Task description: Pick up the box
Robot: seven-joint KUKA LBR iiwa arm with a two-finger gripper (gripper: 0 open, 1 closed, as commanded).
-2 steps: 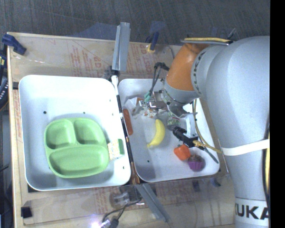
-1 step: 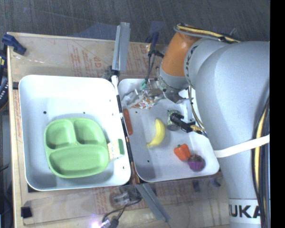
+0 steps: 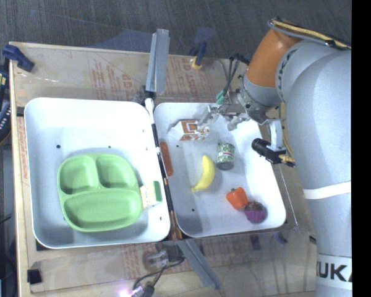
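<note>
The box [image 3: 190,129] is a small white and orange carton lying near the back left of the right bin [image 3: 273,187]. My gripper [image 3: 219,116] hangs over the back of that bin, just right of the box and close to its upper right corner. Whether it touches the box is unclear. The grey wrist and orange band rise behind it to the right.
The right bin also holds a small can [image 3: 225,155], a banana [image 3: 204,173], a sausage [image 3: 166,157] along the left wall, an orange pepper [image 3: 237,197] and a purple fruit [image 3: 255,211]. The left bin [image 3: 43,122] bears a green divided plate [image 3: 100,190] and a small green-white piece [image 3: 151,193].
</note>
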